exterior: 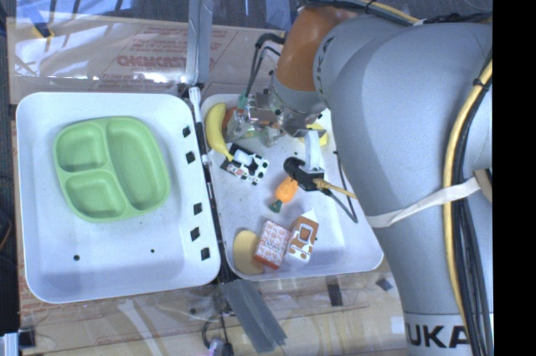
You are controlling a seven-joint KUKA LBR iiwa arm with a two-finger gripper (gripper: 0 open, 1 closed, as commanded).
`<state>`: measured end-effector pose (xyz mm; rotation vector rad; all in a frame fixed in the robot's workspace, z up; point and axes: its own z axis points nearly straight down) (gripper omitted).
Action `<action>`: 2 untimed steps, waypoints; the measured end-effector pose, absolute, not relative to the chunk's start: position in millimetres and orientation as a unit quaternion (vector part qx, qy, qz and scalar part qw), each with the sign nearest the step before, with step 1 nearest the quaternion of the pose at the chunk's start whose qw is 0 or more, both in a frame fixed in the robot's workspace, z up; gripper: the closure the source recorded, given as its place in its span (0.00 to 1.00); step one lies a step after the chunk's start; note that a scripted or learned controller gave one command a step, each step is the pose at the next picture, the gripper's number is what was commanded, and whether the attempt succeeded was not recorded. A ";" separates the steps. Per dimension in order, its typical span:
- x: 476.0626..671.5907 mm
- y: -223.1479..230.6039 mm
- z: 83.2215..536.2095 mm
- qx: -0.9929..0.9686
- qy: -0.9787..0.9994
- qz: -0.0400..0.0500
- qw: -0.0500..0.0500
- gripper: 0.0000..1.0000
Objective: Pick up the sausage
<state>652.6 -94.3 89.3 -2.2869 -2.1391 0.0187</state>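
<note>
Jaws: the jaws sit at the upper edge of the right bin, centre of the frame; whether they are open or closed cannot be told, being blurred and crowded by cables.
Sausage: not identifiable among the items; its place cannot be told.
Right bin: shallow white plastic, rounded corners; much of its right side is covered by the arm, leaving little open room.
Left bin: same make, left half of the frame; broad bare floor around a plate.
Plate: green, smooth, three compartments, rounded outline.
Banana: yellow, curved, just left of the jaws along the bin's left wall.
Cow-patterned toy: black-and-white, below the jaws.
Cartons: two small printed boxes, lower part of the right bin; print unreadable.
Arm: smooth grey casing; "UKA" reads at lower right.
Bench: brown board with faint red print, unreadable.
</note>
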 end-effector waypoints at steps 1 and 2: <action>542.3 -126.7 91.3 -0.717 -0.697 0.001 0.002 0.00; 595.1 -143.7 91.6 -0.749 -0.662 0.001 0.001 0.00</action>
